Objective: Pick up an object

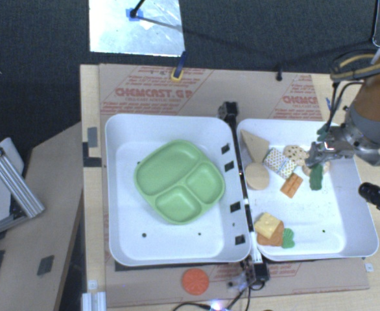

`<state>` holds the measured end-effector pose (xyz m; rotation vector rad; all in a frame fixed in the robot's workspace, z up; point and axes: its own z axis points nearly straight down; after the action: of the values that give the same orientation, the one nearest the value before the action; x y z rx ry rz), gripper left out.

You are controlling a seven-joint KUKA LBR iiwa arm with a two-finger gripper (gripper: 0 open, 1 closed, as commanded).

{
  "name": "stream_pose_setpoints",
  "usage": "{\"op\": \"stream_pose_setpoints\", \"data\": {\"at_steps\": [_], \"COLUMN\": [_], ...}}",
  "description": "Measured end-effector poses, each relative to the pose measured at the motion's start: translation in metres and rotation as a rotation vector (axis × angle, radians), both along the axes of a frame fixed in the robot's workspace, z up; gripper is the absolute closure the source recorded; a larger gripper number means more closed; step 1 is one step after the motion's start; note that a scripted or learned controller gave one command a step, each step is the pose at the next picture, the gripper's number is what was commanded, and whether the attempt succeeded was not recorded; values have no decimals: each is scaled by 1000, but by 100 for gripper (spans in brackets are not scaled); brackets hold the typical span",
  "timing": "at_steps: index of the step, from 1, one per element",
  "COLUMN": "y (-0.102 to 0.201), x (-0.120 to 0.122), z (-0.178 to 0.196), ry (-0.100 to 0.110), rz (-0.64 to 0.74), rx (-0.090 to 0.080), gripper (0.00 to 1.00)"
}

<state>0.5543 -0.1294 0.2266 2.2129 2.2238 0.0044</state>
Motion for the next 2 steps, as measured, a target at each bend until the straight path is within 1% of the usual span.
{"op": "stream_pose_setpoints", "data": {"at_steps": [1,2], "y": [58,111], "x": [6,-1], "z": [-8,-14], "ry": [3,4], "rz": [5,5], "rx": [3,2], "gripper": [100,100]}}
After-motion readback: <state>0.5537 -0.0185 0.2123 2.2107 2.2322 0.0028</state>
